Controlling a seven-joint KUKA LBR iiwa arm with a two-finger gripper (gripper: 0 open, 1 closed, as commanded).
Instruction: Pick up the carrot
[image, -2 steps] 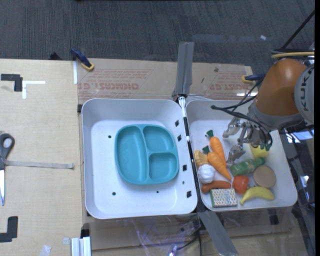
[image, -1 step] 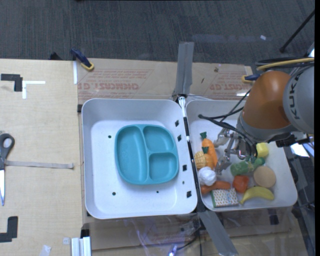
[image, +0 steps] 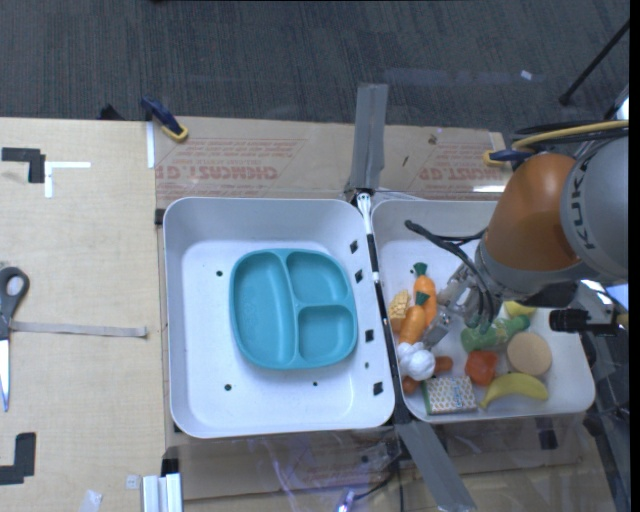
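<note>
step: approach carrot (image: 425, 283) in right bin (image: 575, 395) | pincer (image: 447, 312): grip state unclear, just beside carrot | tip: descend centred, clear of neighbouring corn (image: 400, 304)

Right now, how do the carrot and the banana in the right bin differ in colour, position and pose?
The carrot is orange with a green top; the banana is yellow. The carrot lies near the bin's left wall, pointing roughly up and down in the view; the banana lies near the front right corner, curved and roughly crosswise. The carrot is beside the gripper; the banana is farther off. Both lie in the right bin among toy foods.
</note>
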